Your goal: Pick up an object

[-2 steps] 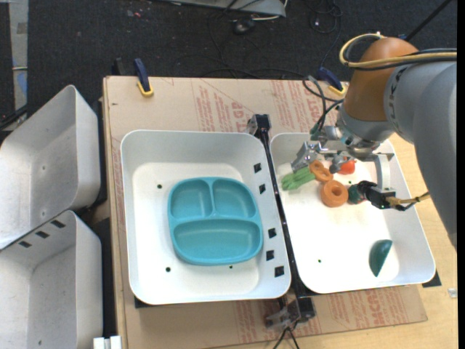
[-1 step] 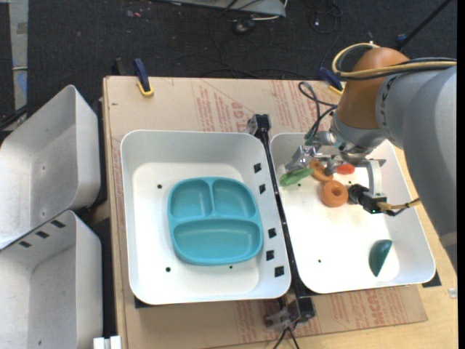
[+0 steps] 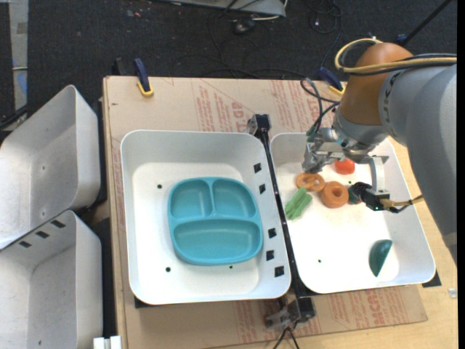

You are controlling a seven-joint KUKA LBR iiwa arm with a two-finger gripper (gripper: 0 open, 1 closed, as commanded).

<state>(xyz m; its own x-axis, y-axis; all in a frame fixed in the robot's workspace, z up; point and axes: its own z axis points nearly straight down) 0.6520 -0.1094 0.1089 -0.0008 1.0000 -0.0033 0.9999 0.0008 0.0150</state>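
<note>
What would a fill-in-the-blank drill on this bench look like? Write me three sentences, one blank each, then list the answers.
1. The blue divided plate lies in the ____ bin.
2. The gripper hangs over the ____ bin.
3. The small round object beside the two orange rings is ____ in colour.

Answers: left; right; red

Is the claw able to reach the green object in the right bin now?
Probably yes. The green object lies open near the bin's left wall, nothing on top; the claw hovers close above, beside the orange rings.
</note>
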